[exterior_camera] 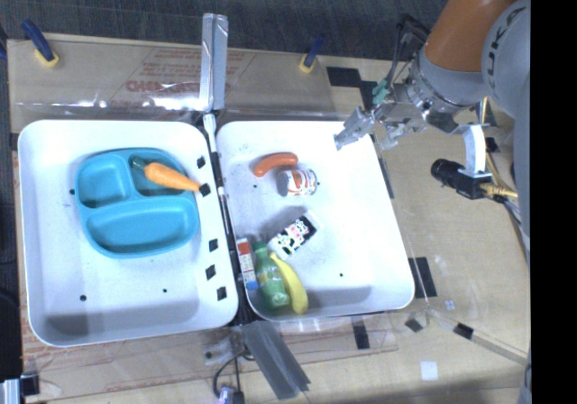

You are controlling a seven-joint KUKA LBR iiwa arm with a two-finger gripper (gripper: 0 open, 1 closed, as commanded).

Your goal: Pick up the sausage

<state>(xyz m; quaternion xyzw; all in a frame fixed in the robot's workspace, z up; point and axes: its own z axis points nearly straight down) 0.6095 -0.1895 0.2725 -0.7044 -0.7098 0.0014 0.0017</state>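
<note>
the sausage [274,162] lies in the right bin [361,240], in its upper half, a little left of the bin's middle. its long axis runs nearly left to right across the camera view, with a slight upward bow and the right end a touch higher. just below and to its right, touching or almost touching it, stands a small red and white can [298,181]; that neighbour crowds the sausage's lower right side, while its upper side and left end lie on bare bin floor.

the gripper [353,133] hangs over the bin's upper right corner, at the end of the arm [469,41] that reaches in from the right. how far its tips stand apart i cannot tell. nothing is seen held in it.

from the gripper, the sausage lies to the left and slightly lower in the view, well apart, with open bin floor between them. so the coming move looks like a sideways carry leftward and then a descent. since the sausage lies across the view, a grip across its short width, closing from the upper and lower sides, seems the likelier fit, though the can may get in the way.

further down the bin lie a black and white carton [295,234], a green bottle [270,276] and a banana [291,283], all clear of that path.
</note>
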